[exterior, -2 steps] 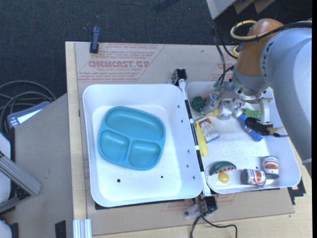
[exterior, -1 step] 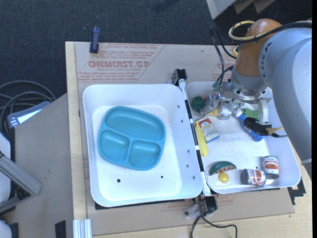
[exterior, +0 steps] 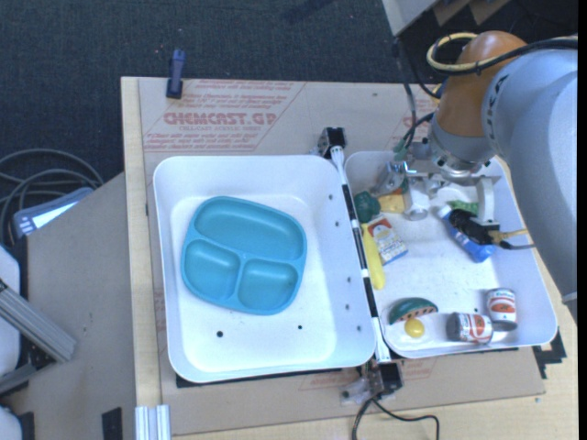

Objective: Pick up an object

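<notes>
Blue divided tray [exterior: 243,255]: smooth moulded plastic, semi-gloss, soft highlights on the ridges. Left bin [exterior: 174,186] & right bin [exterior: 541,314]: white plastic, smooth, slight sheen. Worktop [exterior: 220,117]: looks like cardboard or fibreboard w/ red print, matt. Two small cans [exterior: 486,317]: glossy printed labels, metal-looking ends. Packet [exterior: 385,243]: shiny printed wrapper. Blue tube-like item [exterior: 466,236]: glossy plastic. Arm shell [exterior: 537,99]: grey, smooth, satin; orange band [exterior: 472,85] glossy. Gripper [exterior: 436,186]: bright bare-metal parts. Floor [exterior: 83,35]: dark carpet, rough, matt.
</notes>
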`<state>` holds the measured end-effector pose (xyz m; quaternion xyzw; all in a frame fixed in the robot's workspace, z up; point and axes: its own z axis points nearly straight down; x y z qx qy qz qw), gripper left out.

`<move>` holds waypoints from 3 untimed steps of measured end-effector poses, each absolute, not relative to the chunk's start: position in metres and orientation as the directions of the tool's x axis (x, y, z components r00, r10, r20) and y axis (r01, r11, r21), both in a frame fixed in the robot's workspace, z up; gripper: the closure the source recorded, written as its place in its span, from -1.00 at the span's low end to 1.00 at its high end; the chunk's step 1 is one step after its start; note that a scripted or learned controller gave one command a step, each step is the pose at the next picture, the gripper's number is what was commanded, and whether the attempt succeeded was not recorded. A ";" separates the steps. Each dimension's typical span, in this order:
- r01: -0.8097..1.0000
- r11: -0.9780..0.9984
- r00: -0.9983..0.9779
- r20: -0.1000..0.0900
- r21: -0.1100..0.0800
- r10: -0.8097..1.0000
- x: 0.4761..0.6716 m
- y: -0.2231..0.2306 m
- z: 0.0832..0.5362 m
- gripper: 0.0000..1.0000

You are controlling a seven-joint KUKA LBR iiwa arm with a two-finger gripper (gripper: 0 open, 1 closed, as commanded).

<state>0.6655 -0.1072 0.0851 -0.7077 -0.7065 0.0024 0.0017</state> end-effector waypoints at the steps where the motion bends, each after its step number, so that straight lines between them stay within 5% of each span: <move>1: 1.000 0.000 0.000 -0.001 -0.005 1.000 0.666 -0.094 0.085 -1.00; 2: 1.000 0.000 0.000 -0.002 -0.016 1.000 0.664 -0.095 0.096 1.00; 3: 1.000 0.001 -0.001 0.001 0.000 1.000 0.589 -0.027 0.185 1.00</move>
